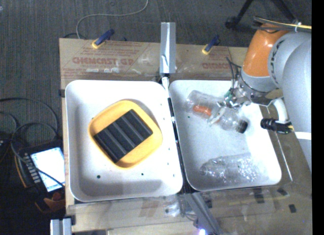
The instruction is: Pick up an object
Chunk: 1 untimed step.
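End effector [226, 108] low over clear bottle [215, 109] in right bin [263, 150]

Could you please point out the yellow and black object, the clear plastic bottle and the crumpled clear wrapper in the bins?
yellow and black object [125, 133], camera view, on its black ribbed top.
clear plastic bottle [215, 111], camera view, on its transparent body.
crumpled clear wrapper [228, 168], camera view, on its middle.

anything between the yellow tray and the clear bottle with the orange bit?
In the camera view, just white bin floor and the two bins' adjoining rims between yellow tray and clear bottle.
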Each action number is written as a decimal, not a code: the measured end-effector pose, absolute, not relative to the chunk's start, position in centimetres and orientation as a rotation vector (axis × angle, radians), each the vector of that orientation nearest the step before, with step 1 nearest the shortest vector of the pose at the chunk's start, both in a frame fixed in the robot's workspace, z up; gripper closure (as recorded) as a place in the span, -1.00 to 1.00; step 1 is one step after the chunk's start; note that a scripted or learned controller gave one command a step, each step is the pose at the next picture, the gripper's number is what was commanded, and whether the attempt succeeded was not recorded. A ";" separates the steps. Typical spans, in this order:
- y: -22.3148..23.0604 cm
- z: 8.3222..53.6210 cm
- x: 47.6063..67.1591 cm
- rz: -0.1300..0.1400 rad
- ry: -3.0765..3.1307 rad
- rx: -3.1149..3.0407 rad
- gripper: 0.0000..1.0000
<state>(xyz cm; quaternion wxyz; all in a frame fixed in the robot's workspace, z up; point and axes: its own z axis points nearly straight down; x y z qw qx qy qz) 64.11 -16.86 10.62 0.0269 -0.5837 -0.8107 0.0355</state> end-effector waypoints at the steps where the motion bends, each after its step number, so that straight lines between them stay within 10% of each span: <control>1: -16.9 10.6 64.3 0.099 -2.559 -1.738 -1.00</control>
